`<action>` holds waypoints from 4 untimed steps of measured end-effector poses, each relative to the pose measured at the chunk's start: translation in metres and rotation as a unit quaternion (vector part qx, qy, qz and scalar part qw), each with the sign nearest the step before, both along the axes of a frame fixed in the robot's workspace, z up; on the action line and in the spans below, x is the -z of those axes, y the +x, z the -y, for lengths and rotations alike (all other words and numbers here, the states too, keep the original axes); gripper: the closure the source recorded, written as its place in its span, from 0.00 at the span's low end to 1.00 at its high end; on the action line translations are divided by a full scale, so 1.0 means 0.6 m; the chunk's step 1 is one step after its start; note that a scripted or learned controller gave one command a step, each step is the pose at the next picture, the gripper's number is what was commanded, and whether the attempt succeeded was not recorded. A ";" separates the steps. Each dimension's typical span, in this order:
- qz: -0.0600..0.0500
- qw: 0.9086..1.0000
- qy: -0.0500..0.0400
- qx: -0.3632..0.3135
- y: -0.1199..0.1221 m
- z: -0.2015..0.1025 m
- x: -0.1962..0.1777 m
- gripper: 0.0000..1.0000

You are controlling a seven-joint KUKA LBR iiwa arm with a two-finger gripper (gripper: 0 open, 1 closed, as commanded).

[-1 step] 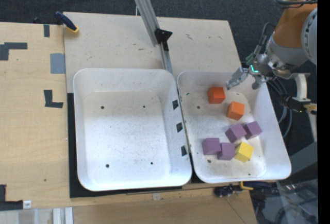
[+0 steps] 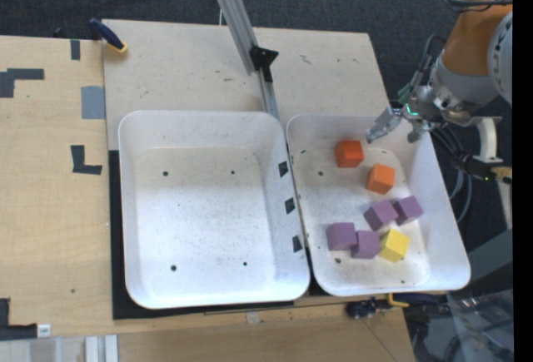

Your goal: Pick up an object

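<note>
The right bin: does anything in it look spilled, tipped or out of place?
Nothing stands out. The right bin holds two orange blocks, four purple blocks and a yellow block, all lying loose on its floor. The gripper is over its far rim.

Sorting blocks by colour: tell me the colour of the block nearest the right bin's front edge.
Yellow, seen in the camera view.
</note>
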State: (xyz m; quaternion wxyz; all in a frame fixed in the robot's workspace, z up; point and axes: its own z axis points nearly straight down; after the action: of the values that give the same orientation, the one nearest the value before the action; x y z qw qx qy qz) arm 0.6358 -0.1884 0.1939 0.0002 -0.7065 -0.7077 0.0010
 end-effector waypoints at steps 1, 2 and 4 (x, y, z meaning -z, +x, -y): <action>-0.003 1.000 0.001 0.001 -0.009 0.009 0.103 0.00; 0.009 1.000 -0.002 0.000 0.001 0.011 0.131 0.00; 0.003 1.000 0.000 0.000 -0.002 0.003 0.009 1.00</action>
State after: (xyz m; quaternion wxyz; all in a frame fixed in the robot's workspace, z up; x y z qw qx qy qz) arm 0.6347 -0.1904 0.1887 -0.0024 -0.7064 -0.7078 -0.0012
